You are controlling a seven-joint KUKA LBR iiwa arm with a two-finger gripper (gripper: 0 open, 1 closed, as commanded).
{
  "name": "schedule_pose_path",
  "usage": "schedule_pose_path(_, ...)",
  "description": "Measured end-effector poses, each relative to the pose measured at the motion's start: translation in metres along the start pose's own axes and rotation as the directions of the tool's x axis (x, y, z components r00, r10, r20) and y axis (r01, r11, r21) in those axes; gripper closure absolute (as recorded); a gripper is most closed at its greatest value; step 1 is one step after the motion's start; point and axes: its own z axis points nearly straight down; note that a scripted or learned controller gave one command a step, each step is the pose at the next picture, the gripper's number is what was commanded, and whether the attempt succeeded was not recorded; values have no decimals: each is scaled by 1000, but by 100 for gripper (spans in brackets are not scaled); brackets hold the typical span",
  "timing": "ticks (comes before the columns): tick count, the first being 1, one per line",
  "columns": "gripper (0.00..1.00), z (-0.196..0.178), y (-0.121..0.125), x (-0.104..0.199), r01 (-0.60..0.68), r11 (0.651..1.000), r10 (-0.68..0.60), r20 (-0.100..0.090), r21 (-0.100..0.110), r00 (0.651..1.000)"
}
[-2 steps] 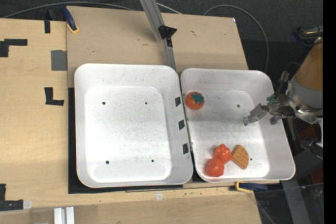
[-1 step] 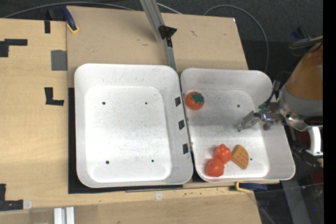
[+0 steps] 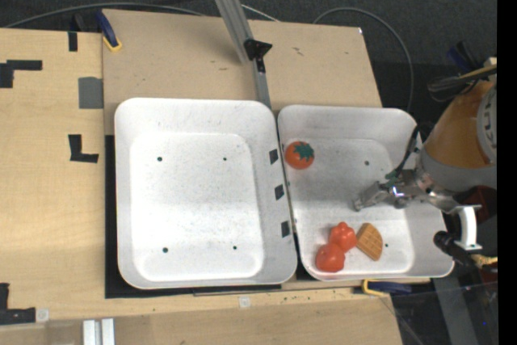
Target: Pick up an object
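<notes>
Gripper: the metallic two-finger gripper (image 3: 363, 199) is seen low over the right shallow white plastic bin (image 3: 388, 119); whether anything is grasped cannot be told.
Objects: a round orange-red toy fruit with a green top (image 3: 300, 155) lies near the bin's left wall; a red pepper-shaped toy (image 3: 342, 236), a round red toy tomato (image 3: 329, 258) and a tan waffle-textured piece (image 3: 370, 241) are clustered at the front.
Left bin: the left shallow white plastic bin (image 3: 194, 113) is set beside it.

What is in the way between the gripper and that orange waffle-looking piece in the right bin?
Nothing visible. The gripper hangs above the waffle piece, with bare bin floor between them. The red pepper lies to its left, close beside it, off that path.
</notes>
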Motion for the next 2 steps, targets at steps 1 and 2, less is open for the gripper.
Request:
schedule_pose_path(1, 100, -12, 0, 1, 0, 1000, 0, -2, 0, 1000)
schedule_pose_path(2, 100, -71, -6, 0, 0, 1000, 0, 0, -4, 1000)
